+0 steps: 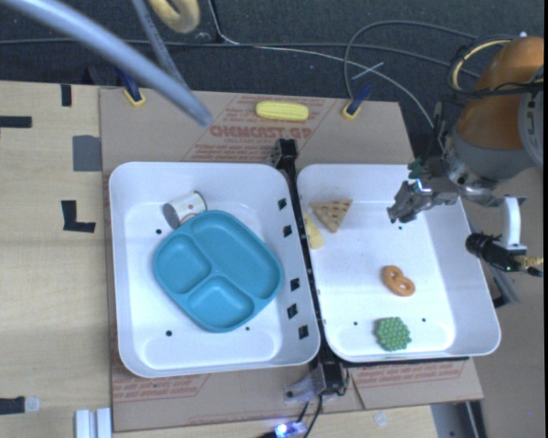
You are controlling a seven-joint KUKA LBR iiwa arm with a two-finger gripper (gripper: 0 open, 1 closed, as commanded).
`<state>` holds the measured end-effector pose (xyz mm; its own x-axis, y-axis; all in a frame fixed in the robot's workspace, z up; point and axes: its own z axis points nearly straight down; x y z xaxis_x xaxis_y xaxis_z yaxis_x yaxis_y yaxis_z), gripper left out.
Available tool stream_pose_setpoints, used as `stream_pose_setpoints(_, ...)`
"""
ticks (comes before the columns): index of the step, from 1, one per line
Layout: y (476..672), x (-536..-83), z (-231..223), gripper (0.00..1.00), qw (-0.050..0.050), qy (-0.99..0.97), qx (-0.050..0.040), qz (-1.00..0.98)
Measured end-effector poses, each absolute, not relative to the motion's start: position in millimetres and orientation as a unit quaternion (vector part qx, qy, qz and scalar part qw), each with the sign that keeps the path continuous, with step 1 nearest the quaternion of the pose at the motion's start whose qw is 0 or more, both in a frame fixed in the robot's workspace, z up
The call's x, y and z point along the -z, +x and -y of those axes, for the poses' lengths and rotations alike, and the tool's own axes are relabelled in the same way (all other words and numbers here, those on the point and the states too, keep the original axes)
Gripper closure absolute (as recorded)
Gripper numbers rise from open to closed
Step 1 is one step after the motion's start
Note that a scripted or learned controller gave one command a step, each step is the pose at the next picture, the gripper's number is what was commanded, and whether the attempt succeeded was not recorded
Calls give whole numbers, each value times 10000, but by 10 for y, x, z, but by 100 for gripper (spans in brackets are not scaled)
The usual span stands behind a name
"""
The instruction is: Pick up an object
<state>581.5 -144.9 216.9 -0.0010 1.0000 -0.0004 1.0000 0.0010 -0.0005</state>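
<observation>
Over the right bin [466, 331], gripper [407, 203] hovers

Right bin [457, 336]: broad bare floor through the middle and toward the near-right corner. Obstructions noted: wedge-shaped cracker [331, 213] at the far-left corner, small yellow piece [312, 236] against the dividing wall, pretzel [398, 281] mid-floor, green ball [393, 333] near the front wall. Gripper [408, 203] hung over the far-right part, possibly just above the floor. Left bin [128, 336]: mostly taken up by blue tray [216, 270], with cup [184, 209] just behind; narrow margins only.
</observation>
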Motion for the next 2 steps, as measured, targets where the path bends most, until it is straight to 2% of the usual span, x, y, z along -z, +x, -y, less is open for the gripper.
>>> stream_pose_setpoints(1, 5763, -2265, 943, 100, 9, -7050, 5, 7092)
stream_pose_setpoints(2, 5590, -2195, 350, 100, 17, -7048, -7, 7094)
